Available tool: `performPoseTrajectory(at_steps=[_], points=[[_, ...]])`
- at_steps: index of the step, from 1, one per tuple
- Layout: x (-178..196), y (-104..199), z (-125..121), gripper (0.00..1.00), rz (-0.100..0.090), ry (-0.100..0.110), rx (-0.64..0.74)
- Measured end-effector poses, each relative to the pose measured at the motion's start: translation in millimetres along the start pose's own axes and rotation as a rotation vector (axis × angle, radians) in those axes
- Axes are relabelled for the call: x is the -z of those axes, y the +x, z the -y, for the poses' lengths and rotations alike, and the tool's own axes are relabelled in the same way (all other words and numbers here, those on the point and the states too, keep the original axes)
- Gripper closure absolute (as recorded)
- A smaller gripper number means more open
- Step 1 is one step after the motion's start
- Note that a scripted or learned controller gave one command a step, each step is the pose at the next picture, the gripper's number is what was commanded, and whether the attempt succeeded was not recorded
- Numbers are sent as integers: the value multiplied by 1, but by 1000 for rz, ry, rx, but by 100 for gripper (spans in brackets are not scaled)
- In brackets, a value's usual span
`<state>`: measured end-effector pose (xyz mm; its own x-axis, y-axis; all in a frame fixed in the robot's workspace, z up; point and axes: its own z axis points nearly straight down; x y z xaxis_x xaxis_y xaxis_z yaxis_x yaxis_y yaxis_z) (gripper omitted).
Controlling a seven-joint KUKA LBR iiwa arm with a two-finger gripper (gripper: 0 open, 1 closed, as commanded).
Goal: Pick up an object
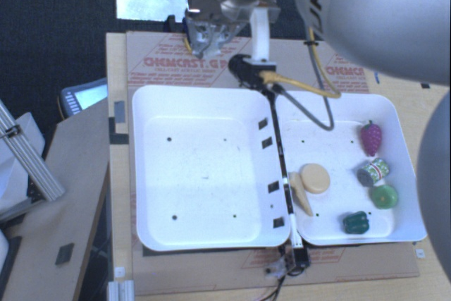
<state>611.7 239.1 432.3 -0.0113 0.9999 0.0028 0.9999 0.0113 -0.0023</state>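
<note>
The gripper [206, 39] is held above the bench's far edge, beyond the left bin [151, 173]; whether its fingers are parted cannot be told, and nothing is seen between them. Every object is gathered in the right bin [342, 103]: grapes [371, 138], a can [373, 171], a green apple [383, 196], a green pepper [356, 222], a tan disc [314, 177] and a pale wedge [301, 195] touching it.

Lying loose in right bin, well apart from gripper [206, 46]: purple grapes [371, 137], can [373, 171], green apple [384, 196], pepper [356, 222], tan disc [315, 178].
</note>
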Motion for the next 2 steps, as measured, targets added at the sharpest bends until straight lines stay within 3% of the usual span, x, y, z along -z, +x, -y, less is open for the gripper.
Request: performPoseTrajectory(at_steps=[1,2], points=[[-63,-12,41,100,5,5,-11],[66,-6,-44,100,-2,-22,-8]])
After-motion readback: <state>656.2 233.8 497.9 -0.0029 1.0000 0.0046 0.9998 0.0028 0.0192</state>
